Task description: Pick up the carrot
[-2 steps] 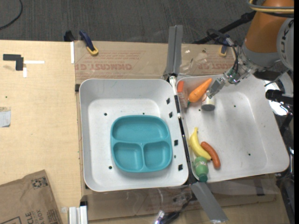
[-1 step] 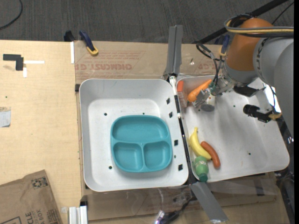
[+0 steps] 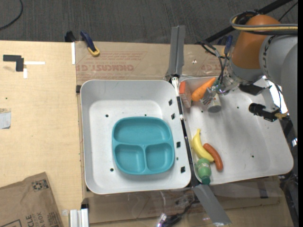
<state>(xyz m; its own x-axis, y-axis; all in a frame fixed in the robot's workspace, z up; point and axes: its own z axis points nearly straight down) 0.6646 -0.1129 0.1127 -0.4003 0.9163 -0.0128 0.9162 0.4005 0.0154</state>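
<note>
Two white bins sit on the tabletop [image 3: 38,126]. Right bin [image 3: 246,145]: carrot [image 3: 202,89] at far left corner, touching the gripper [image 3: 211,98]; fingers' state cannot be determined. Banana [image 3: 200,146] near front. Left bin [image 3: 94,126] holds a teal tray [image 3: 143,145].

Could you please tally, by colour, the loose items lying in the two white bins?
Orange: 2, tapered orange carrot, small orange piece
Yellow: 1, curved yellow banana
Red: 1, red sausage
Green: 1, round green vegetable
Teal: 1, teal divided plastic plate
Total: 6
</note>
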